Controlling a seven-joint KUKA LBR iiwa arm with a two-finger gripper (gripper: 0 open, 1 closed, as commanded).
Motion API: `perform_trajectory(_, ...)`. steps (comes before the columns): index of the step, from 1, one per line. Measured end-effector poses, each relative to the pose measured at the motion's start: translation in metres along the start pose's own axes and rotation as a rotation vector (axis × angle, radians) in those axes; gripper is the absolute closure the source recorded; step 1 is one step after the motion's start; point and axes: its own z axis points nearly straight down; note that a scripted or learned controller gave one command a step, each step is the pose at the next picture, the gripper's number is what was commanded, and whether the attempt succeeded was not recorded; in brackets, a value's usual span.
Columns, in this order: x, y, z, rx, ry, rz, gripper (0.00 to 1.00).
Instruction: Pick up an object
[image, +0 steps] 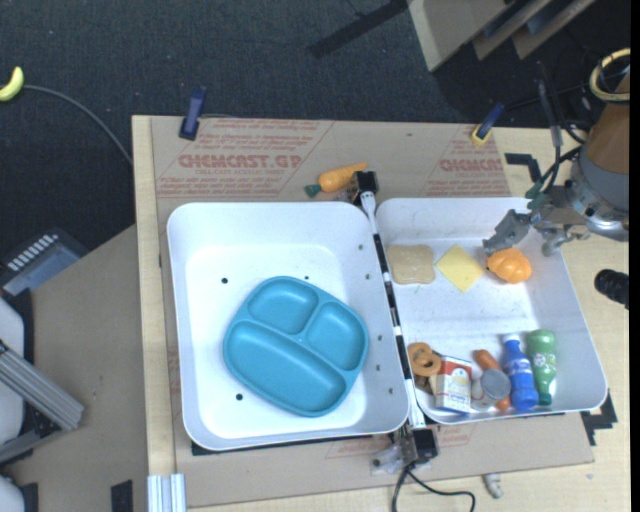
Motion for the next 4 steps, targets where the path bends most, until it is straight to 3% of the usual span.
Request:
perform_trajectory(1, -0.062, -0.031, 0.073, 0.003, 0.000, 0.002, 0.00)
perform_trajectory(2, -0.046, -0.071, 0.143, 0.001, 0.001, 0.001, 0.00)
perform_trajectory(3, -0.036, 0.038, 0.141, -0.002, 0.000, -0.002, 0.00)
perform_trajectory(4, -0.057, 0.086, 0.142, 0.015, 0.018, -0.004, 0.00)
